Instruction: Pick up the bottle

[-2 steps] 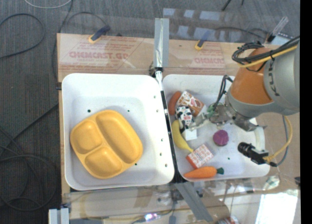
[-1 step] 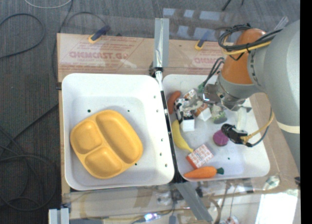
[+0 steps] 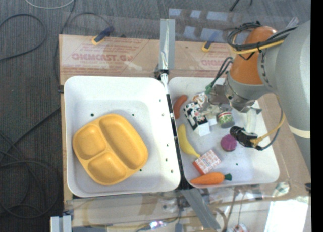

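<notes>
A small bottle with a green end (image 3: 225, 119) lies in the right bin (image 3: 262, 168), near its middle. My gripper (image 3: 206, 103) hangs low over the bin's upper middle, just left of and above the bottle. It sits right over a black-and-white patterned object (image 3: 192, 111) and a white block (image 3: 203, 127). The grey wrist and orange band hide what lies under the gripper.
The right bin also holds a banana (image 3: 186, 142), a carrot (image 3: 208, 179), a red-and-white box (image 3: 207, 161), a purple ball (image 3: 228, 143), a reddish piece (image 3: 179, 103) and a white item (image 3: 251, 123). A yellow divided plate (image 3: 109, 148) lies in the left bin (image 3: 81, 94).
</notes>
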Tool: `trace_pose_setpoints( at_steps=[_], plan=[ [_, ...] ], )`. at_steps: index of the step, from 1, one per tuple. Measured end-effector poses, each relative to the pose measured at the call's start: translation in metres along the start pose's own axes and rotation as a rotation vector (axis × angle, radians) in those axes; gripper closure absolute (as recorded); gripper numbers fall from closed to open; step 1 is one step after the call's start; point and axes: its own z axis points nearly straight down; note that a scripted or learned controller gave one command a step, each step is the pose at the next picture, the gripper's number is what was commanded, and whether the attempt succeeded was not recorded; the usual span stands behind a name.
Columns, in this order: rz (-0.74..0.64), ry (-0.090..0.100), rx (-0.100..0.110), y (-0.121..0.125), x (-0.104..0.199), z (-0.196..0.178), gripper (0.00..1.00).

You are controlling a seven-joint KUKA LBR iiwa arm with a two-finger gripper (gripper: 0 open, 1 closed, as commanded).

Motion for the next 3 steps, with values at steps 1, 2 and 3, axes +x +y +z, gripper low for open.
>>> trace_pose_setpoints(
  at_steps=[1, 2, 3],
  plan=[
    [0.333, -0.007, 0.014, -0.053, 0.021, -0.047, 1.00],
    [0.490, -0.008, 0.013, -0.044, -0.012, -0.052, 1.00],
    [0.628, -0.008, 0.015, -0.104, -0.009, -0.073, 1.00]
  ],
)
